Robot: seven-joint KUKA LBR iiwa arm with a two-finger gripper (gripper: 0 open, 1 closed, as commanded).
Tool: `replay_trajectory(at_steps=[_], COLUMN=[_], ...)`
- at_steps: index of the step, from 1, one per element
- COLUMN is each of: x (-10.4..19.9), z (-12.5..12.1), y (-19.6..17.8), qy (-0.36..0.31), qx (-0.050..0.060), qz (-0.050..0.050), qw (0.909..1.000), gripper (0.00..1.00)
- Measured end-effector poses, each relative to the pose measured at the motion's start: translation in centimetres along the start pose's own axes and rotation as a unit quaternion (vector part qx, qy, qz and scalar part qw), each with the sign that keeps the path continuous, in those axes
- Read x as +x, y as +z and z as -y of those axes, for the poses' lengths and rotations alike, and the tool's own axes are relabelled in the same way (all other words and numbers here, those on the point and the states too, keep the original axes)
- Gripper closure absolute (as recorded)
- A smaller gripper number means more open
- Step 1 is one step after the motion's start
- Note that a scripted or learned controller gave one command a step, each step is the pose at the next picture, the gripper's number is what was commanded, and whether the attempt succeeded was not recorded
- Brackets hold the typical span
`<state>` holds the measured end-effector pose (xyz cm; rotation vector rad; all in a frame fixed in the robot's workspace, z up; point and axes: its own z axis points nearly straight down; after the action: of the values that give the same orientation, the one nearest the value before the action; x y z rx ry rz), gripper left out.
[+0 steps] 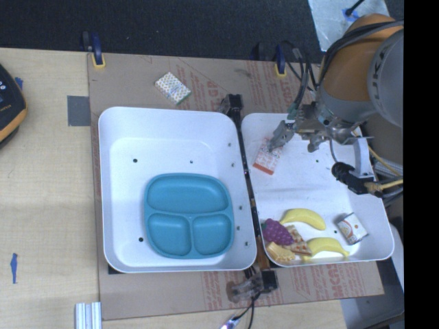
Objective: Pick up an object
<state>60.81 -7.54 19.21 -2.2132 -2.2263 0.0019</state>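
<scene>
fingers pinch the packet over the right bin

fingers (278, 141) grip your red-and-white packet (266, 159), which hangs from them over the right bin (384, 252) near its left wall; bananas (304, 217) and grapes (277, 232) lie along the front.

Plastic, Cardboard and Wood

Both white bins (116, 184) look like smooth, slightly glossy plastic. The blue divided tray (188, 214) is matt plastic. Brown cardboard (206, 81) lies flat beneath them, over a pale wood-grain table (41, 204). The bananas (305, 218) look like shiny plastic
</scene>
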Motion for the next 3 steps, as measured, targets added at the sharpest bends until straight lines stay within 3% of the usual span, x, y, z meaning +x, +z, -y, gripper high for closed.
replay_trajectory(at_steps=[1,2,3], x=[-2.4,-2.1,-1.9], z=[-4.8,-4.9,-0.7], y=[8.6,10.0,10.0], qy=[0.000,-0.001,0.001], qx=[0.000,0.000,0.001], qz=[0.001,0.000,0.001], qw=[1.0000,1.0000,1.0000], gripper=[0.00,0.00,0.00])
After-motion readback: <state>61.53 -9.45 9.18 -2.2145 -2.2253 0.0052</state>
